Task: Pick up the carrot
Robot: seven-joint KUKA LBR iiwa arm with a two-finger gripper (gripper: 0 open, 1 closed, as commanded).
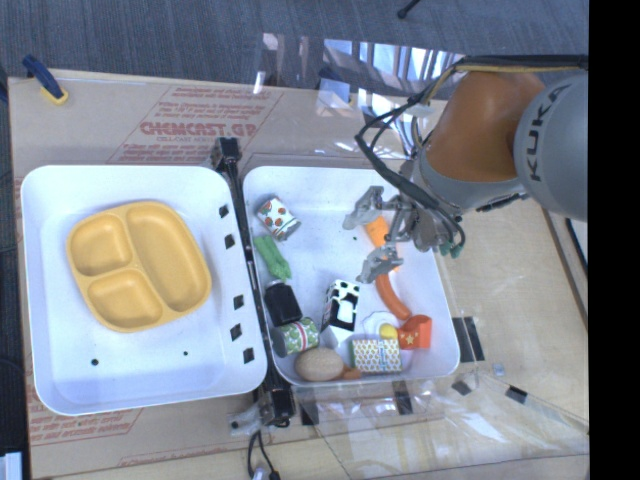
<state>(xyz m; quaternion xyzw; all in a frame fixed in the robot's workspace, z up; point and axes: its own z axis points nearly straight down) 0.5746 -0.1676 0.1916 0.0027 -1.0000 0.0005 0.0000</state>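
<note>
From the camera view, the task looks unfinished. The grey two-finger gripper (pixel 372 236) hangs low over the right half of the right-hand shallow white plastic bin (pixel 318 190), just right of the frame's centre, with its fingers (pixel 362 208) spread apart. Between them sits a small orange lump that may be one end of the carrot, though it cannot be told whether the fingers touch it or merely straddle it. Nothing shows as clamped or lifted.

The long curved orange carrot (pixel 392 296) lies on the bin floor just below the gripper, running down toward the lower right corner. What is left, by this judgement, is closing on the carrot and raising it clear.

That right bin is crowded. Near its upper left lies a small white cylinder with red spots (pixel 277 216), and below that a slim green vegetable-shaped toy (pixel 272 257). Lower down are a black block (pixel 281 303), a black-and-white patterned carton (pixel 344 303), a green patterned can (pixel 297 336), a beige rounded potato-like piece (pixel 320 364), a pale patterned box (pixel 375 354) and a red block (pixel 414 332) just beside the carrot's lower end.

The left-hand shallow white plastic bin (pixel 60 378), at the frame's left, holds a yellow three-compartment plastic tray (pixel 138 263).
</note>
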